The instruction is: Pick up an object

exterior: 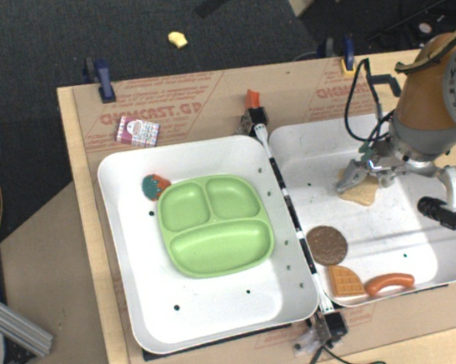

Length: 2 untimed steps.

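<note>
Reaching down into the right-hand shallow white bin [441, 260], the grey arm's two-finger gripper [368, 176] sits low over a pale tan, wedge-shaped piece that looks like a toy slice of bread or cheese [361, 194], so the step in hand reads as the descent onto a chosen object, just short of a grasp. The metal fingers look spread apart, one splaying out toward the bin's middle and the other back under the wrist, and nothing is visibly caught between them; the wedge lies on the bin floor at their tips, touching or very nearly so (the slant of the view does not settle which). What the next move calls for, as I judge it, is a squeeze across the wedge's narrow sides and then a straight lift, with care that a flat, low piece does not skid out from under one fingertip. The wedge itself is matte and light in colour, only a shade darker than the white floor, with a soft shadow beneath it. Elsewhere in that bin, well apart from the gripper, lie a brown round cookie-like disc [327, 244], an orange waffle-patterned piece [345, 281] and a red-orange sausage shape [389, 284] along the near wall. A light green three-compartment plastic plate [215, 224] fills much of the left-hand white bin [143, 298].
</note>
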Available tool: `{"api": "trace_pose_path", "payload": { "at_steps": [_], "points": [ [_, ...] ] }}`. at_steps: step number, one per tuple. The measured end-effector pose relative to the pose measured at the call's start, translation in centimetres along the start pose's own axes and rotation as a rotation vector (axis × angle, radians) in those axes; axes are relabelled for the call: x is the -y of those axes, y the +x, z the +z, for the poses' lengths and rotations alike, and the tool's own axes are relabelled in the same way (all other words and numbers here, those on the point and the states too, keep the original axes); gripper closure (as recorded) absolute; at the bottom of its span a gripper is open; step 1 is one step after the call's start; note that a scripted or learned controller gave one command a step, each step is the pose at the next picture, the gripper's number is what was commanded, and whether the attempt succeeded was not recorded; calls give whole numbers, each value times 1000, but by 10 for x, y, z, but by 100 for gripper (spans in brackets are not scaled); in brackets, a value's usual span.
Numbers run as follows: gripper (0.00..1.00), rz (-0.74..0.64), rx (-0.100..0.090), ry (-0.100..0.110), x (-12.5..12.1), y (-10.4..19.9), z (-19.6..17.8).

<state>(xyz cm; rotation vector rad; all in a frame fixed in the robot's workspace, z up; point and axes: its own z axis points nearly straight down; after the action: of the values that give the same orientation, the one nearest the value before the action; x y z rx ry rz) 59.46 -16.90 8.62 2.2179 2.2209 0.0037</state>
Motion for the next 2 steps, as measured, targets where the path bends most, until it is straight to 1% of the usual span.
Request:
{"api": "trace_pose_path", "payload": {
  "at_steps": [1, 2],
  "points": [
    [100, 1, 2, -6, -2, 0, -12],
    [0, 1, 2, -5, -1, 0, -11]
  ]
}}
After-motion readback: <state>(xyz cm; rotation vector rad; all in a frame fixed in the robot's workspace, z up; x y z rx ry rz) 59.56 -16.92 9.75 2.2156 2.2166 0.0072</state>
